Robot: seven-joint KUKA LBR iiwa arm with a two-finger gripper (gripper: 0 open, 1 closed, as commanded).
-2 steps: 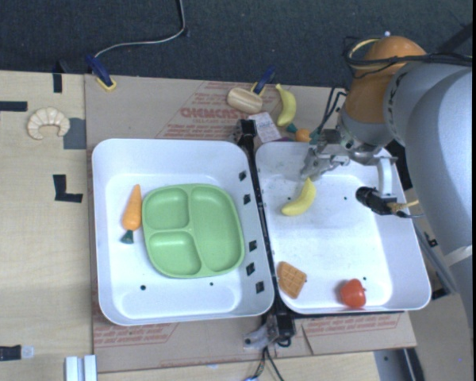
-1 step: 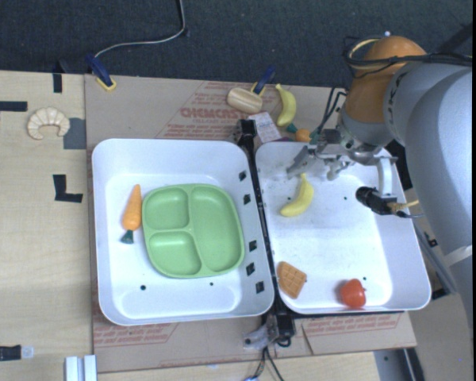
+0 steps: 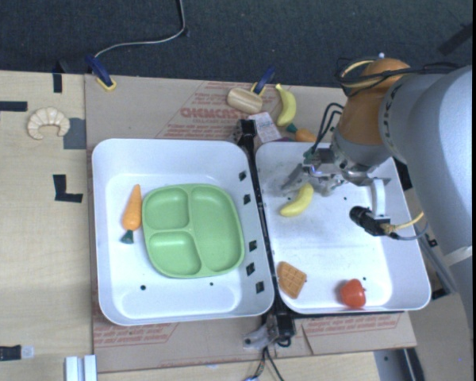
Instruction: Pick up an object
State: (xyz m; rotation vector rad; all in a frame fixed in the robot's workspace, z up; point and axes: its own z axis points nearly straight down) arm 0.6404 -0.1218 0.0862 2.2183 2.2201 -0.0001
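Note:
In the right bin (image 3: 333, 244) a yellow banana (image 3: 297, 201) lies near the back left. My gripper (image 3: 316, 177) is low over the banana's upper end, touching or nearly touching it. A square waffle-like cracker (image 3: 291, 278) lies at the bin's front left and a red tomato (image 3: 352, 293) at the front. The left bin (image 3: 174, 161) holds a green divided plate (image 3: 194, 230) with an orange carrot (image 3: 132, 207) beside its left edge.
Behind the bins on the cardboard lie a bread roll (image 3: 244, 99), a second banana (image 3: 285, 105) and a small packet (image 3: 263, 125). A croissant (image 3: 47, 123) sits on the bench at far left. The arm covers the right bin's back right corner.

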